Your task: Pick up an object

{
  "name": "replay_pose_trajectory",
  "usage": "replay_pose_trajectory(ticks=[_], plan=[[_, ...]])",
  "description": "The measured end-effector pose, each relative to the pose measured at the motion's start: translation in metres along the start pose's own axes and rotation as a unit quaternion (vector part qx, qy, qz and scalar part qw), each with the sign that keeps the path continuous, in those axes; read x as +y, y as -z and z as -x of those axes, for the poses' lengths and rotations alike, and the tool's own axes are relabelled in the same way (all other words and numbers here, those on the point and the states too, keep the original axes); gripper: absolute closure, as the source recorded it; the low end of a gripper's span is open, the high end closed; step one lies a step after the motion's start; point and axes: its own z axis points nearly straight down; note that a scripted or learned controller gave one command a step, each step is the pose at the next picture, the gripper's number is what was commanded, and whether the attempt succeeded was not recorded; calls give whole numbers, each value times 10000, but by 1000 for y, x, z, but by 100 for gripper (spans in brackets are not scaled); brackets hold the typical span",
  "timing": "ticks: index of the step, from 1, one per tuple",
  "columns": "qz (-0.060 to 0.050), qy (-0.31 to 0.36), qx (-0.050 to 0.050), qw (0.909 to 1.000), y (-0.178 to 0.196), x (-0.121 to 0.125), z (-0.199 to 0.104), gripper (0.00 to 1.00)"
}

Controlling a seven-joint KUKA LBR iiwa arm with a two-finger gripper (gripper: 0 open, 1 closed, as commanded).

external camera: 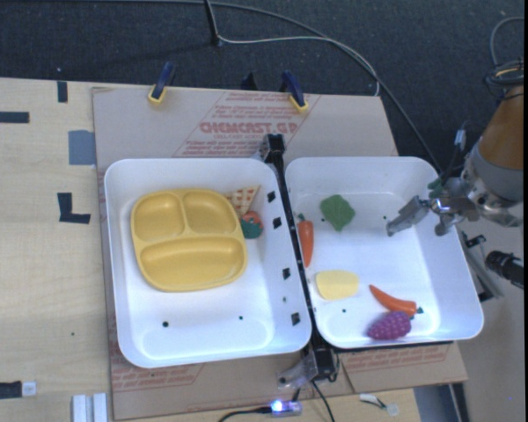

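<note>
We found the gripper (427, 216) spread open and empty above the right bin's (440, 275) right edge. The yellow piece (336, 284) lay near that bin's left wall; we judged it light, rigid, best pinched across its narrower width.

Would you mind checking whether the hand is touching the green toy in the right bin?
Apart. The camera view shows bare white bin floor between the hand and the green toy, which lies to its left in the right bin.
</note>
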Motion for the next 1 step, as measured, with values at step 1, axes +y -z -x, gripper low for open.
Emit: replay_pose_trajectory(ticks=[1], plan=[[16,12,-5,10000,29,53,-10,0]])
